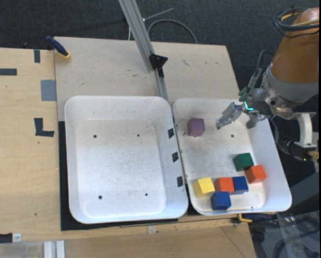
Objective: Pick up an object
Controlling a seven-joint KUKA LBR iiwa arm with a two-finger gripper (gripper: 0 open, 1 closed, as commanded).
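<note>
Arm: we see the grey arm (pixel 292 69) with its orange band reaching in from the right, above the right bin.
Gripper: the gripper (pixel 236 119) hangs over the upper part of the right bin, to the right of the purple block and apart from it.
Fingers: we see the two fingers (pixel 225 118) spread apart, one toward the purple block and one nearer the bin's right wall, with nothing between them.
Purple block: the purple block (pixel 196 127) lies alone in the upper left of the right bin (pixel 273 144), near the wall shared with the left bin.
Other blocks: a green block (pixel 243 160) and an orange block (pixel 255 173) sit just beside each other at the right; below them a yellow block (pixel 205 186), a second orange block (pixel 224 185) and a blue block (pixel 240 184) form a row, seemingly touching, though we cannot be sure from this angle; another blue block (pixel 220 200) lies just in front of that row.
Left bin: the left bin (pixel 77 144) stands beside the right one on the bench (pixel 107 63).
</note>
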